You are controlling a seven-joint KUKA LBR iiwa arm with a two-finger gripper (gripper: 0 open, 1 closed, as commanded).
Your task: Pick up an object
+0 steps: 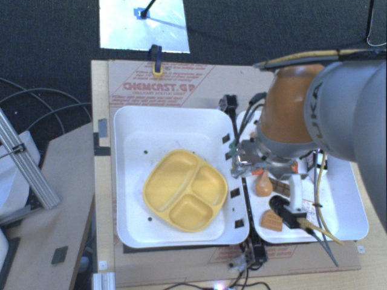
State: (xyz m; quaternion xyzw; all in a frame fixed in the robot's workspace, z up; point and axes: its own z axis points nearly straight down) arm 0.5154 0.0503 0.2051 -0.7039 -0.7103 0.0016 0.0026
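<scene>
Peach-coloured lump point(263, 186) lay in the right bin point(354, 222), close to that bin's left wall, and of the loose pieces it was the one nearest the hand point(253, 163). In the camera view it sat just below the hand, toward the near edge of the worktop point(163, 83). Whether the two touched could not be made out. The lump looked rounded, with no clear long axis, so the angle of approach probably mattered little. What counted was a short shift toward the near edge before any descent.

Whether the hand was released or clenched could not be told, since the wrist of the grey arm point(344, 113) hid its underside. Nothing could be seen in its grasp.

An orange wedge point(271, 222) lay a little farther toward the near edge, apart from the lump, and was the second candidate.

Across the two adjoining bin walls, the left bin point(130, 132) held a yellow sectioned tray point(185, 189), set at a diagonal and well apart from the hand. It was a broad, flat piece and likely the hardest to pinch.
</scene>
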